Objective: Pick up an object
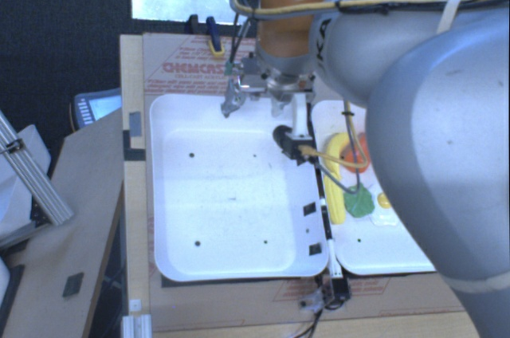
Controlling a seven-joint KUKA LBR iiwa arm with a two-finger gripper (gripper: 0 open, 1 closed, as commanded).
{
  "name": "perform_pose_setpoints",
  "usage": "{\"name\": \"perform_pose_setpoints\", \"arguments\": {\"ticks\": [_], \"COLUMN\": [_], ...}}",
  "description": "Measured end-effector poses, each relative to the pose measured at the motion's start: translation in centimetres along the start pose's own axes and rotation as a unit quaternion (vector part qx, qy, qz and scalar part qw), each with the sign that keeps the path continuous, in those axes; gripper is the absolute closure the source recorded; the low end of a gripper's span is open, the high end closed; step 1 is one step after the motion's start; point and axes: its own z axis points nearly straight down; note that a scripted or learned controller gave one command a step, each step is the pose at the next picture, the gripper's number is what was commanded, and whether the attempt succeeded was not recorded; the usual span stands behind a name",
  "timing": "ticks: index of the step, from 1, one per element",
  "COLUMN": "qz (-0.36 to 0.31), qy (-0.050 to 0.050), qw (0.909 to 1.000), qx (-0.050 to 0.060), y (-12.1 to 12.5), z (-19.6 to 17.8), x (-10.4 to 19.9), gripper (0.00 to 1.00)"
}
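A strip of brown wooden counter (88, 193) runs along the left, and on it lies a brown cardboard sheet with red lettering (187, 67) under both bins. The left shallow white plastic bin (171, 249) sits on that sheet, showing small dark dots on its floor. Above this bin's far right corner hangs the metal two-finger pincer (259, 101), below the arm's orange band; whether its fingers are open or closed I cannot tell, and nothing shows between them. Right of the divider, the right shallow white plastic bin (374, 253) holds a long yellow banana-shaped object (335, 169), a reddish-orange object (361, 151) touching it, and a small green piece (360, 203) just below. The grey arm covers much of this bin.
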Motion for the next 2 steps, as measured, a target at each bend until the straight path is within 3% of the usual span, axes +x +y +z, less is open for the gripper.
{"name": "perform_pose_setpoints", "arguments": {"ticks": [1,2], "qz": [-0.002,-0.003], "qy": [0.001,0.002], "qw": [1.0,1.0], "qx": [0.0,-0.005], "y": [0.4,-3.3], "z": [0.2,-8.9], "x": [-4.2,-7.1], "gripper": [0.0,0.0]}}
